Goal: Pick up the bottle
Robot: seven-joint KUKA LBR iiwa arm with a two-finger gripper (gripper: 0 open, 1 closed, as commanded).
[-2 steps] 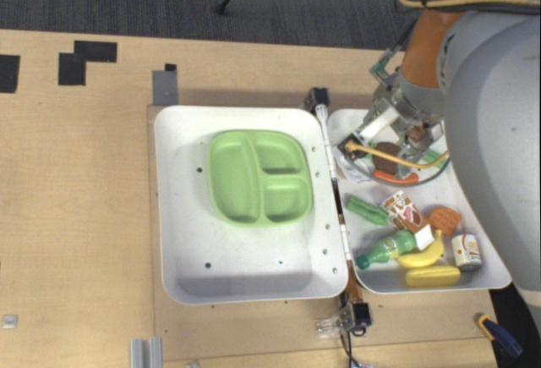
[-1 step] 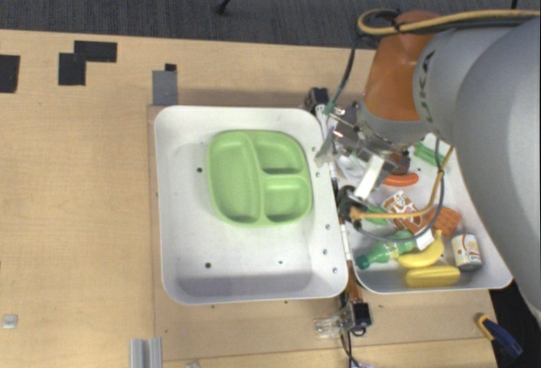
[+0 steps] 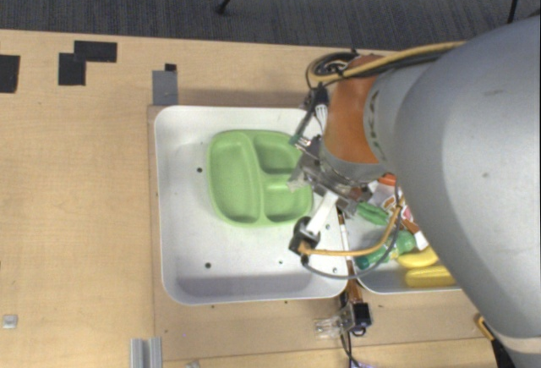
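My gripper (image 3: 342, 204) hangs below the orange wrist band, over the wall between the two bins, and the arm hides most of it. Just right of it, in the right bin (image 3: 380, 283), lies a slim green thing (image 3: 373, 214) that may be the bottle, though I cannot tell for sure. Only a short piece of it shows beside the gripper. Whether the gripper touches it is hidden.
A green divided tray (image 3: 250, 178) lies in the left bin (image 3: 182, 214), its right edge under the wrist. A yellow piece (image 3: 423, 267), another green piece (image 3: 378, 257) and something orange (image 3: 386, 181) show in the right bin. The big grey arm covers the rest of that bin.
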